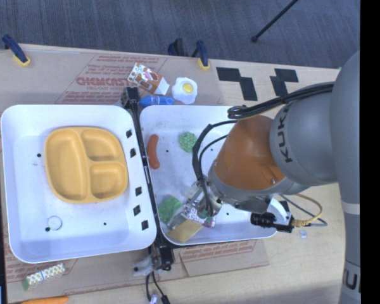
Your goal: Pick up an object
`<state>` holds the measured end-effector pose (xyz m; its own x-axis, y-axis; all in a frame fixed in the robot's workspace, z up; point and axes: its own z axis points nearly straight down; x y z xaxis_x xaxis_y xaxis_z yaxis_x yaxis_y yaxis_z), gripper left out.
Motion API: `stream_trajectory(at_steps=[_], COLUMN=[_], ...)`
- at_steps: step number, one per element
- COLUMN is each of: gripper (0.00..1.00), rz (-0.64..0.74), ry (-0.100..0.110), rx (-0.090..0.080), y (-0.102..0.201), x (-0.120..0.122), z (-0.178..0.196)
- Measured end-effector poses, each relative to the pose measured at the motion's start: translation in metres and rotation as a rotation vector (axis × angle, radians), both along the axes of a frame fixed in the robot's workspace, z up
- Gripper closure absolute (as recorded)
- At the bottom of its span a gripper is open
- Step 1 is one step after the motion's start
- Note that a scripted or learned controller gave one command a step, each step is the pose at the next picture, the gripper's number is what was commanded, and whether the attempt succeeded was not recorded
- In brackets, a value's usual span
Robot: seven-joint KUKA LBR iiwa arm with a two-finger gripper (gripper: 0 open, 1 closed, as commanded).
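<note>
The arm point(285, 151) enters from the right, its orange band bent low over the right bin point(240, 116); the gripper point(199, 211) points down-left into that bin's lower half, over a tan block point(185, 231) beside a green piece point(170, 206); whether the fingers are parted or closed cannot be told, and nothing is seen between them. A sausage point(154, 151) lies near the bin's left wall; a pale green lump point(189, 141) sits mid-bin, just left of the arm's cables. The left bin point(12, 170) holds a yellow tray point(87, 164), its three compartments upward. Both bins rest on cardboard point(101, 75) over a bench, grey carpet beyond; a toy egg point(185, 89) and a small carton point(143, 76) lie behind the bins. The right bin's upper left stays uncovered by the arm; the divider between bins runs close to the gripper's left.
</note>
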<state>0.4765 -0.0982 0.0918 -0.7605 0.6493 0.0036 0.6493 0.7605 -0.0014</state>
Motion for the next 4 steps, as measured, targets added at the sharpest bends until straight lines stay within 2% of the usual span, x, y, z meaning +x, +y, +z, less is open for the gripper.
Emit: stream_trajectory(at_steps=[1, 2, 3, 4], gripper=[0.0, 0.0, 0.0, 0.0], rz=[0.557, 0.425, 0.94, 0.94], ry=[-0.004, -0.016, -0.022, -0.021], rx=[-0.001, -0.004, -0.007, -0.006], y=[0.036, 0.002, 0.006, 0.006], x=[0.048, 0.004, 0.008, 0.008], z=[0.1, 0.003, 0.003, 0.003])
